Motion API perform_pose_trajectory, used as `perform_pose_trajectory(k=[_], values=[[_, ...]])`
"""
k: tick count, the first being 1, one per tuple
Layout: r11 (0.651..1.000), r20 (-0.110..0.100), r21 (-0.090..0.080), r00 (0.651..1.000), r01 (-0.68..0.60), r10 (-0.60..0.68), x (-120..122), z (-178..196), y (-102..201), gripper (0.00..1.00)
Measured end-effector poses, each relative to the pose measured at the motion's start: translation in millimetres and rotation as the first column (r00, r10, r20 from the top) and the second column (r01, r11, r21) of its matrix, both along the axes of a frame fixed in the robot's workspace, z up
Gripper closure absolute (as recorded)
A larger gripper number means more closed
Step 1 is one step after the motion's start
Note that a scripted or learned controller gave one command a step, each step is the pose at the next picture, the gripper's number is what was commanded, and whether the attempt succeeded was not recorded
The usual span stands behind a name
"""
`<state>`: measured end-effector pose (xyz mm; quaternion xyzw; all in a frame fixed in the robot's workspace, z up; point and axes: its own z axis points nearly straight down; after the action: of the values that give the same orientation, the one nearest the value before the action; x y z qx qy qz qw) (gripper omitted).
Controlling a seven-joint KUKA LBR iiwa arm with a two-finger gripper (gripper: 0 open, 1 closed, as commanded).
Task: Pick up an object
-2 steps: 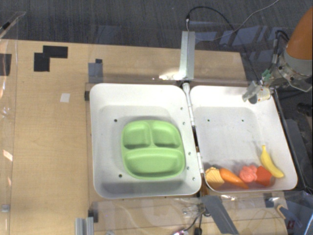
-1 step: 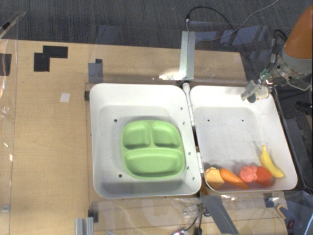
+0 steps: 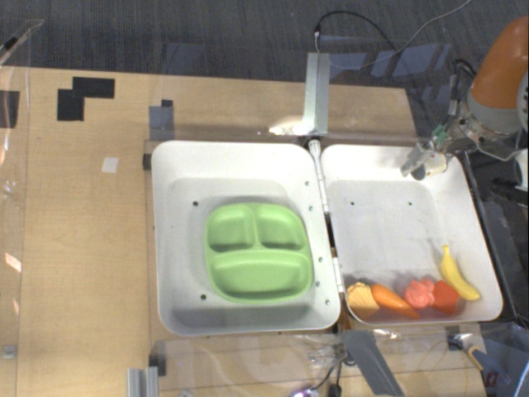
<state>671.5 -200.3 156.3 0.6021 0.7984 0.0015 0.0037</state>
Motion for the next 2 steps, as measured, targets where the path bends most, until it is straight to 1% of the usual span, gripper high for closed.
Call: perform_pose_trajectory(k=[1, 2], values=[[0.987, 0.000, 0.002, 0.987, 0.158, -0.158, -0.7, 4.9, -4.6, 0.00], [0.992, -0.010, 0.006, 0.992, -0.128, 0.128, -0.4, -60.5, -3.8, 0.00]])
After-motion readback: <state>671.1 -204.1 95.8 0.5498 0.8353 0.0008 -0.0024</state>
